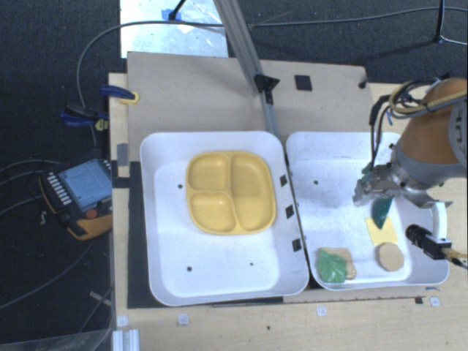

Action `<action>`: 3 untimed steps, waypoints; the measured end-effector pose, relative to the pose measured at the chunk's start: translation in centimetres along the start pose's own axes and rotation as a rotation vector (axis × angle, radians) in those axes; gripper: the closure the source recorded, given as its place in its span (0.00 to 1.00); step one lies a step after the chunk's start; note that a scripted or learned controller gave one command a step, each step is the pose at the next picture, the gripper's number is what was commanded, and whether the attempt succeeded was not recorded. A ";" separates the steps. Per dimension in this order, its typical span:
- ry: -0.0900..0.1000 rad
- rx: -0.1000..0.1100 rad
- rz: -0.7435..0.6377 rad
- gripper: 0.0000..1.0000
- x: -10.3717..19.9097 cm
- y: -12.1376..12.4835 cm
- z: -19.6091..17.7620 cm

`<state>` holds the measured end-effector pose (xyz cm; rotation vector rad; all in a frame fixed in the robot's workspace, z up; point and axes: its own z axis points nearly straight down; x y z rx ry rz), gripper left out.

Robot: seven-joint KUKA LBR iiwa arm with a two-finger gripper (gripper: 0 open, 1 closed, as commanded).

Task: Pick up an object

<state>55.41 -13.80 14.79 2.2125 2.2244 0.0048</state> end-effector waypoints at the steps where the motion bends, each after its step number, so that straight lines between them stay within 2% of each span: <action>1: -0.001 -0.001 0.001 1.00 -0.4 0.2 -4.4; 2: -0.002 -0.004 -0.001 1.00 -0.7 0.8 -10.8; 3: 0.002 0.003 -0.005 1.00 5.3 1.3 -9.7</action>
